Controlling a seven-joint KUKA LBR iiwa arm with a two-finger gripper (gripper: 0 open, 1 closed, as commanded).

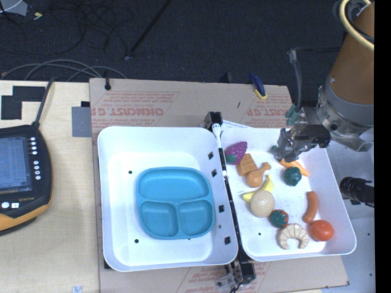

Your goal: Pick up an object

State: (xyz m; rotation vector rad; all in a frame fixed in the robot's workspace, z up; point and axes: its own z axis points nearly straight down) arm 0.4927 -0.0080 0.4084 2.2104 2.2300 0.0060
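Dark carpet with loose cables behind, a cardboard sheet [183, 105] on the bench, and a teach pendant [21, 173] at the left edge. 2 white bins side by side: left bin [116, 151] holds a blue 3-compartment tray [174, 201]; right bin [339, 224] holds toy food.

The gripper [292, 152] sits low over the upper right part of the right bin, right above an orange carrot-like piece [297, 165] that pokes out under it. Whether it is released or clenched cannot be told; dark fingers blend together from this angle. Nothing visibly held between them.

Likely target is that orange piece, just above the dark green round item [292, 176]. It looks slim, elongated, bright orange, partly hidden by the gripper. Judged light, rigid plastic, smooth and a bit slippery; not fragile. Best taken across the narrow width near the middle, since a tip grip would probably let it pivot or squirt out.

Other pieces:
- purple grapes [236, 151] near the divider
- orange wedge [247, 163] and drumstick [258, 175] just beside it
- cream onion [262, 204] touching a yellow piece [266, 187]
- sausage [311, 206], tomato [321, 229], croissant [294, 235], small red-green item [279, 218] in the lower part

Crowding is mild near the target; the green item is the closest neighbour.
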